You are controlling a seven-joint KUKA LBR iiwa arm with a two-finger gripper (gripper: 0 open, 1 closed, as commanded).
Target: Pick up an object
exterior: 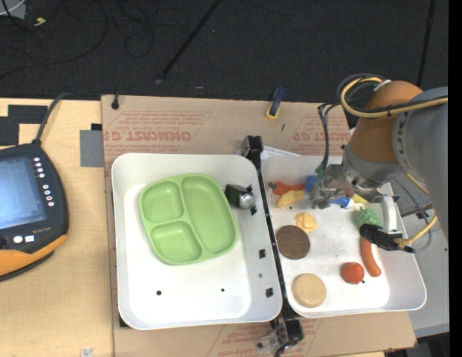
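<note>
Grey-armed pincer hovers low over the right bin's far edge, its grip impossible to tell, just beside a yellow toy. Nearer the table's front lie a brown disc, tan cookie, and red tomato.

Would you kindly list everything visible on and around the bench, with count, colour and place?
bins: two, white, side by side on the bench
divided plate: one, green, left bin
brown disc: one, right bin centre
tan disc: one, right bin, near edge
tomato: one, red, right bin
sausage: one, orange-red, beside the tomato
yellow pieces: two, right bin, far half
green piece: one, right bin, right side
pendant: one, orange and black, far left
arm: one, grey with orange band
gripper: one, over the right bin's far half
</note>
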